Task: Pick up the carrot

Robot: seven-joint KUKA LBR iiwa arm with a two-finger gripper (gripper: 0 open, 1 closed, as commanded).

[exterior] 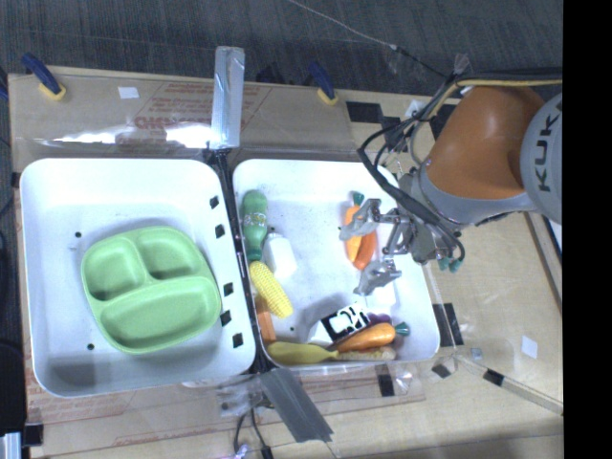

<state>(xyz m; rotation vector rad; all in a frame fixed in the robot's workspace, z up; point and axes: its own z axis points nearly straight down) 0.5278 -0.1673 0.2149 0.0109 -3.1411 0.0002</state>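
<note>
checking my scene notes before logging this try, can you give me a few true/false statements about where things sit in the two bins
1. The green divided plate lies in the left bin. True.
2. The corn cob lies on the green plate. False: it lies in the right bin, near the divider between the bins.
3. The gripper is over the right bin, next to the carrot. True.
4. The carrot lies in the left bin. False: it lies in the right bin, toward its right side.
5. The banana lies along the near edge of the right bin. True.
</note>
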